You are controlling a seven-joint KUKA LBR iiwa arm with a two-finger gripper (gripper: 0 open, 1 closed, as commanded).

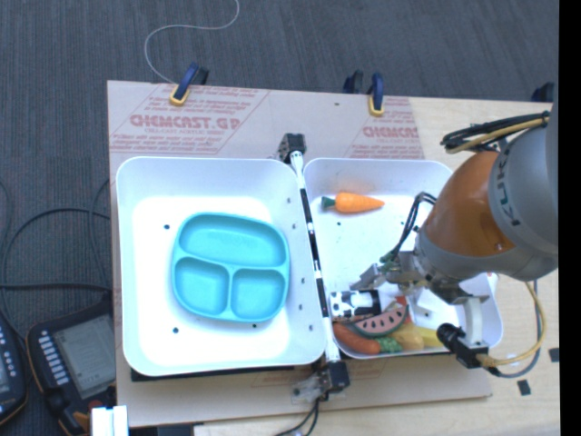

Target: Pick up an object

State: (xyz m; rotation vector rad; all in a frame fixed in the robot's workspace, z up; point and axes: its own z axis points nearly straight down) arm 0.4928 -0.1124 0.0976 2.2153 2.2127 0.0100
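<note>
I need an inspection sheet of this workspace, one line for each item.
Surface: two white bins on a board.
Job's things: carrot at the right bin's far end; watermelon slice and other toy food at its near edge.
Clutter: blue divided plate in the left bin.
Grippers: tool low over the toy food.
Cables: white wire beyond the board; black cables at left.
Surroundings: grey carpet.

An orange carrot (358,203) with a green top lies flat at 12 o'clock in the right bin (381,167), tip pointing to 3 o'clock. At 6 o'clock, a watermelon slice (381,320), a second carrot (354,339) and a yellow piece (416,338) crowd together, touching.
</note>
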